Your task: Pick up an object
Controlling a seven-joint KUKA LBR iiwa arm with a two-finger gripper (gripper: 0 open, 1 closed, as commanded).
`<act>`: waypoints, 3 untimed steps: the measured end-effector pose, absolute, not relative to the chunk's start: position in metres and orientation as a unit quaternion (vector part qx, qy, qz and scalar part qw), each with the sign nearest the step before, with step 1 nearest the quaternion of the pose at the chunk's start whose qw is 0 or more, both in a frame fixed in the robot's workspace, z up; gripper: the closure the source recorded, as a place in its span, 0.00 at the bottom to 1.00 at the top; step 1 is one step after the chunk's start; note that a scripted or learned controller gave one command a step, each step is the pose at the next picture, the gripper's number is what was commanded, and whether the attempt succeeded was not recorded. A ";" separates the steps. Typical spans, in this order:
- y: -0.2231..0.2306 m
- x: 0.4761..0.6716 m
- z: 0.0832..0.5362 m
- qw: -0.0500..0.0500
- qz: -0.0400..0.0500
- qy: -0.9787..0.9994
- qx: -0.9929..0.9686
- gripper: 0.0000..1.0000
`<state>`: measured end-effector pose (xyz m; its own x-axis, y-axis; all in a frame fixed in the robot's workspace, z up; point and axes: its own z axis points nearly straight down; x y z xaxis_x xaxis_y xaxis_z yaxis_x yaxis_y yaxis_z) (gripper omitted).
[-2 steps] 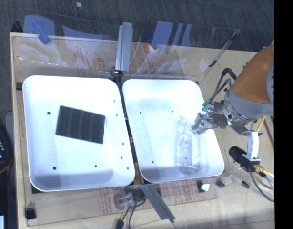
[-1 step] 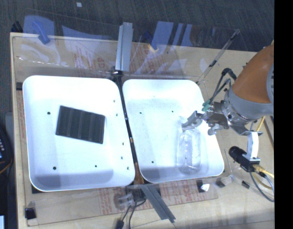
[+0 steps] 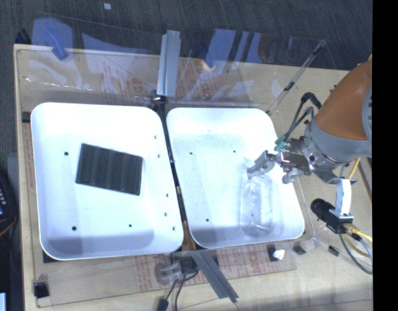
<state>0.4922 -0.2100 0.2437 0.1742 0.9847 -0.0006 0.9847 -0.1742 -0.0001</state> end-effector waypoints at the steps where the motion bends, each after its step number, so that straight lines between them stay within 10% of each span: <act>1: -0.204 0.477 0.274 0.000 0.000 0.632 0.775 0.00; 3: -0.170 0.480 0.313 0.000 0.000 0.537 0.843 0.00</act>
<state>0.4798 -0.1703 0.3126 0.4222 0.9065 -0.0003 0.9065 -0.4222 -0.0001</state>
